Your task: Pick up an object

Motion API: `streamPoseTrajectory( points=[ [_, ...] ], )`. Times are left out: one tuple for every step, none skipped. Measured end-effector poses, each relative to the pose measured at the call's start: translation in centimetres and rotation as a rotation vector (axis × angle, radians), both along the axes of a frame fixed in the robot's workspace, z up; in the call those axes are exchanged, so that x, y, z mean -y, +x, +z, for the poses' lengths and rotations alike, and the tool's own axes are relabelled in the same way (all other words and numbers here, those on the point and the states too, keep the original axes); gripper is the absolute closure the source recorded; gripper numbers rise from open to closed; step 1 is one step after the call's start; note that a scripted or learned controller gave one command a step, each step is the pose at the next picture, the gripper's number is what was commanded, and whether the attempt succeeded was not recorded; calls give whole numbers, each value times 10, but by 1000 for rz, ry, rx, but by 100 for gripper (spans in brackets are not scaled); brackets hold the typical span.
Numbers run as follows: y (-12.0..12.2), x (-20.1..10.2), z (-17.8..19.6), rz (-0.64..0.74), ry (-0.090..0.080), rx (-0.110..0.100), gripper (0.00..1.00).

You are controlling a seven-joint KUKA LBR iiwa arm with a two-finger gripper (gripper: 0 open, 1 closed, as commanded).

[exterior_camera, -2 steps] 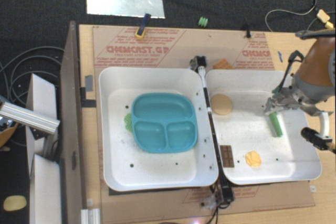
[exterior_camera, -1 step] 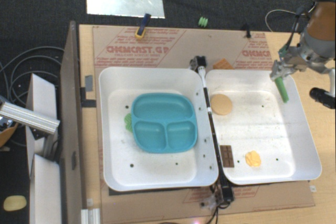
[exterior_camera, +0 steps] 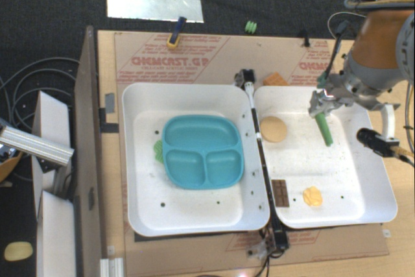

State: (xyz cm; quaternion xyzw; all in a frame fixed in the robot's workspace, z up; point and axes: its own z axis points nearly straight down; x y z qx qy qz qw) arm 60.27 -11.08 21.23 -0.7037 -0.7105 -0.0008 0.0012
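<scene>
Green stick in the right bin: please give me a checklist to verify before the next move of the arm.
1. Green stick hangs below the gripper, its top at the fingers: ok.
2. Firm grasp of the stick: cannot tell.
3. Stick free of the tan round piece: ok.
4. Yellow piece and brown block far from the stick: ok.
5. Stick inside the right bin walls: ok.
6. Teal divided plate lies in the left bin, away from the arm: ok.
</scene>
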Motion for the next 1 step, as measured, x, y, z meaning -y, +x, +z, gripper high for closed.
streamPoseTrajectory(
  points=[
    [-11,-55,-7,-1,-1,1,100]
  ],
)
